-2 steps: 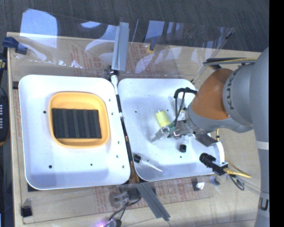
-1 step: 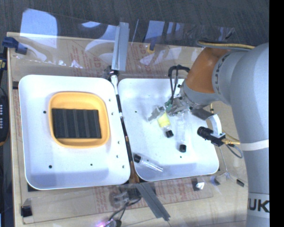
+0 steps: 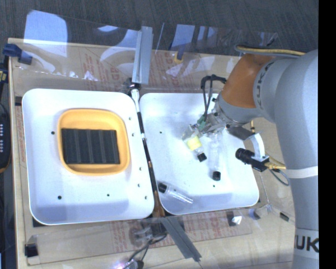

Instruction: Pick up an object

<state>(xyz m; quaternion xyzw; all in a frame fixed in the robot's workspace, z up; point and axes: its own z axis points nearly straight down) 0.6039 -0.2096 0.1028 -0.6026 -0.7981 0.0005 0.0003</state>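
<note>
Yellow obj (image 3: 194, 143) just below-left of jaws; jaws' state can't tell.

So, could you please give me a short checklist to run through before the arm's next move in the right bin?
1. Tool over the right bin: ok, it sits above the cluttered middle.
2. Object within reach: ok, a small yellow piece lies just beside the tool.
3. Object between the tool's tips: cannot tell, the wrist hides them.
4. Neighbours near the target: not ok, a small black piece sits close to the yellow one.
5. Clear tube at the near edge: ok, it lies apart from the tool.
6. Left bin's yellow tray: ok, away from the arm.
</note>
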